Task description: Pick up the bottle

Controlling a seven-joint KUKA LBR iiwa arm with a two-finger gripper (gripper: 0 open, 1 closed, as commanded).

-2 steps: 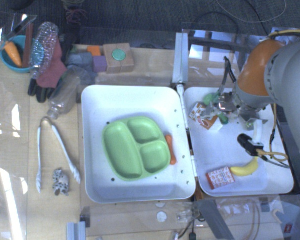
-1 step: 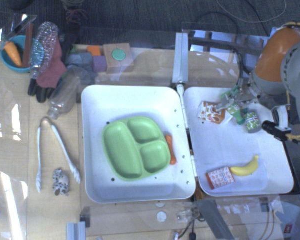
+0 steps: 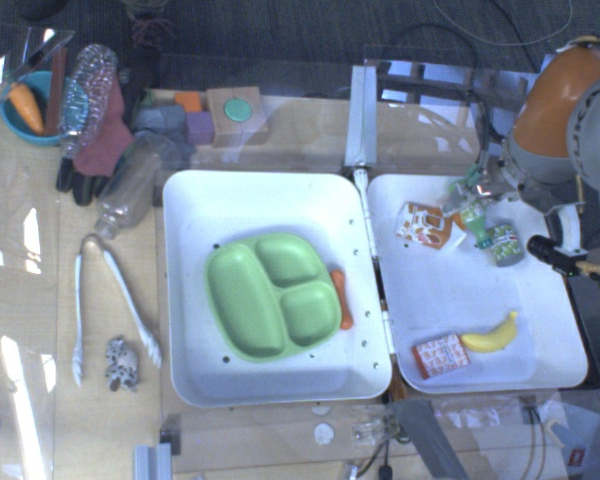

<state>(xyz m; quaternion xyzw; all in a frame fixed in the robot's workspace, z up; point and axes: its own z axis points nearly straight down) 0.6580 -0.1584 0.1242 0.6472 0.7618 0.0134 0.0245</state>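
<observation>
Camera view, small green bottle point(image 3: 490, 236) with printed label, tilted, right bin point(image 3: 540, 368)

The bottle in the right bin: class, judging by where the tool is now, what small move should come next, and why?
Probably a short descent and close. The tool sits by the top of the green bottle, which lies tilted in the right bin beside a small carton. Whether it already grips is unclear.

No legible text on any packaging.
</observation>
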